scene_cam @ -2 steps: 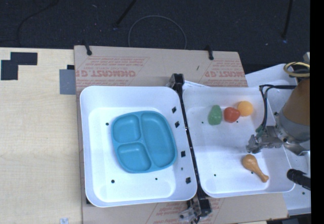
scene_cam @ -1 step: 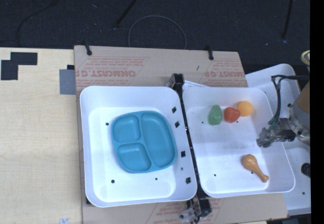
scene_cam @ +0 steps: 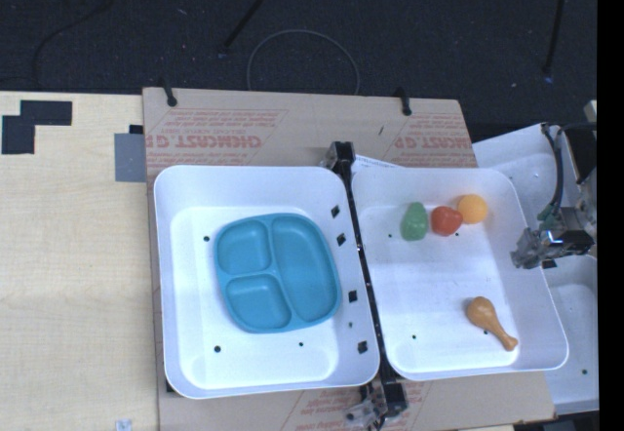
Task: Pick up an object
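My hand [scene_cam: 542, 246] waits at the right bin's [scene_cam: 546, 346] outer rim; whether it is clenched or released, I cannot tell.
The tan drumstick-shaped toy [scene_cam: 489, 320] lies alone near me, unobstructed, so I judge it easiest to lift.

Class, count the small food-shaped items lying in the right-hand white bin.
4: a green piece, a red one and an orange one clustered near the far wall, and a tan drumstick nearer the front.
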### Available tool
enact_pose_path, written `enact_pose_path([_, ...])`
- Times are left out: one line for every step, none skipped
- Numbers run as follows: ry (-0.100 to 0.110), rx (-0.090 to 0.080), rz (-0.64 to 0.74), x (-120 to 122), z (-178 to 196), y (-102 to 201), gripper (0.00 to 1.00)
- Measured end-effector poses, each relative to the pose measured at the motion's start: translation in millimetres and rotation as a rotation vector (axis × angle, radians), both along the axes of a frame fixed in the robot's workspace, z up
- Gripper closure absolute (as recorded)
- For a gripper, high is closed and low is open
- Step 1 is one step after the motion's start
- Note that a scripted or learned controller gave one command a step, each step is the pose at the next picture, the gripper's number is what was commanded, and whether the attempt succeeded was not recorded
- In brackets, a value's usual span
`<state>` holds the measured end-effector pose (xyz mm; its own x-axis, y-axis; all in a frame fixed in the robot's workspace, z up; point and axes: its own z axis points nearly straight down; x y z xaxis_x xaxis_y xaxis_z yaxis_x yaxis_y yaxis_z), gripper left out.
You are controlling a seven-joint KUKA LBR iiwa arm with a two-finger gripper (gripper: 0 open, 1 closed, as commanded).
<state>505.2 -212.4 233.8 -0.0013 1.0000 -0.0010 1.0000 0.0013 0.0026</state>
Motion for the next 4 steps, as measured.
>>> enact_pose_path([0.006,0.005,0.004,4,-6,60,1.00])
enact_pose_path([0.006,0.004,0.003,12,-17,109,1.00])
enact_pose_path([0.006,0.005,0.004,14,-14,167,1.00])
enact_pose_path([0.006,0.003,0.004,23,-17,228,1.00])
